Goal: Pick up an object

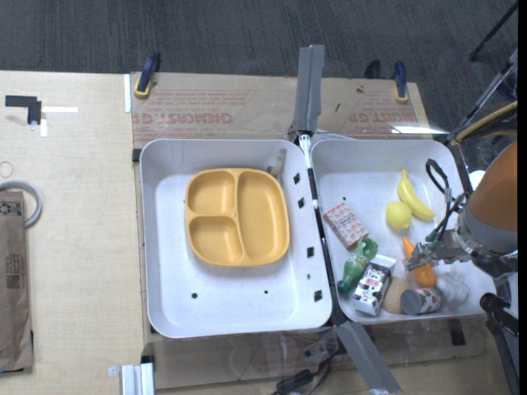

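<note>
Metal gripper (422, 257), finger state unclear, above smooth orange carrot (409, 248) beside round lemon (398, 215).

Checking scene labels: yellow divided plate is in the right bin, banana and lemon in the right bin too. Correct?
Not quite. The camera view shows the yellow divided plate in the left bin, not the right one. The banana and lemon are indeed in the right bin.

Dark grey carpet floor (247, 19) beyond, pale wooden bench (70, 220), cardboard sheet (247, 109) held by blue clamps (148, 72), brown paper bag (12, 278) at left edge
</note>
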